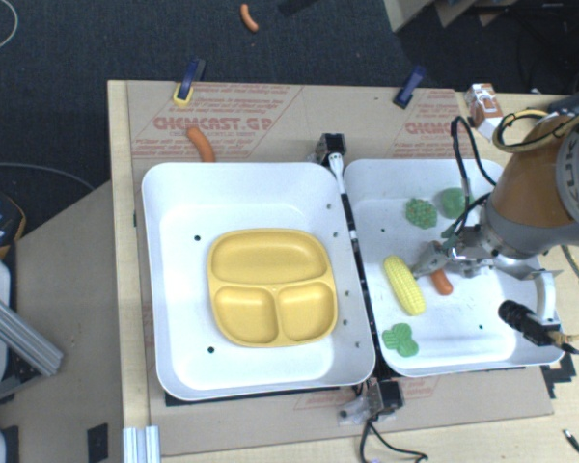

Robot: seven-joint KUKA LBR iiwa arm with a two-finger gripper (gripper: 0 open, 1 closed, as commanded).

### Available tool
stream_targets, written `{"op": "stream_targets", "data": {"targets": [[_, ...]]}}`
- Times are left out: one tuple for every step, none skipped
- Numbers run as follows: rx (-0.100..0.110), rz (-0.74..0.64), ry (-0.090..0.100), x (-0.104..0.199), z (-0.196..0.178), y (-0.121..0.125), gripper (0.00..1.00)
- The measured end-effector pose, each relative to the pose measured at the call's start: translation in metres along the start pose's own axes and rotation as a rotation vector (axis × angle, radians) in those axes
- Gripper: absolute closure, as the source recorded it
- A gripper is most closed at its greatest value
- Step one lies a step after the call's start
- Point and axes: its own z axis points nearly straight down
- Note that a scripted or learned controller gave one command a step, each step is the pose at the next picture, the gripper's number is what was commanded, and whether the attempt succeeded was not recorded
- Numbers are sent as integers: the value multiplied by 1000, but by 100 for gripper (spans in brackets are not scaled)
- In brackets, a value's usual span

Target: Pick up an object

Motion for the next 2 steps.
{"op": "stream_targets", "data": {"targets": [[-4,1,-1,-1,-11,1,100],[-10,0,-4,0,-55,5,100]]}}
